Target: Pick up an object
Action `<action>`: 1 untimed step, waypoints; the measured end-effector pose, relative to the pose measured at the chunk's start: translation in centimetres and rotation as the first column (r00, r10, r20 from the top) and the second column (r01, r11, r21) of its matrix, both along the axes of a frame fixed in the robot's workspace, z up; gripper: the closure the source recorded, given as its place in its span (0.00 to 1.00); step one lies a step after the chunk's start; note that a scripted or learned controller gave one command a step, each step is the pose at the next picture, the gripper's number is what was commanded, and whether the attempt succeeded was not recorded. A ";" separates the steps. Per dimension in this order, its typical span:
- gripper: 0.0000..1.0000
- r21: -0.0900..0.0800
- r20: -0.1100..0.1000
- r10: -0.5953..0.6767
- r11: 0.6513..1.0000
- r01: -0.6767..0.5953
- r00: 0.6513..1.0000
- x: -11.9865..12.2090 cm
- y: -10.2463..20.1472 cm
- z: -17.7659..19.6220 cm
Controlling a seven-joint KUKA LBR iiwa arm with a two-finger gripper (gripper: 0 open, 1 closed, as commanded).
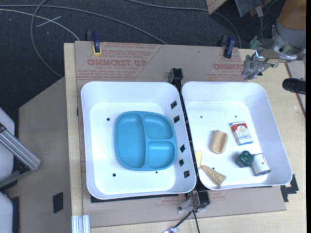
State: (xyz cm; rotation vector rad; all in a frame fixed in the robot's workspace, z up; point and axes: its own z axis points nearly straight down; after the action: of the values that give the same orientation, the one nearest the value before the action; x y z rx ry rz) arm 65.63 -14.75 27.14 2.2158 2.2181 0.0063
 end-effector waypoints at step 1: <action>1.00 0.001 -0.004 0.000 1.000 0.000 1.000 0.1 0.0 2.2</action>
State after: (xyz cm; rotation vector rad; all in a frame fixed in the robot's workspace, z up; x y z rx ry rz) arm 65.69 -14.74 29.38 2.2183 2.2207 0.0028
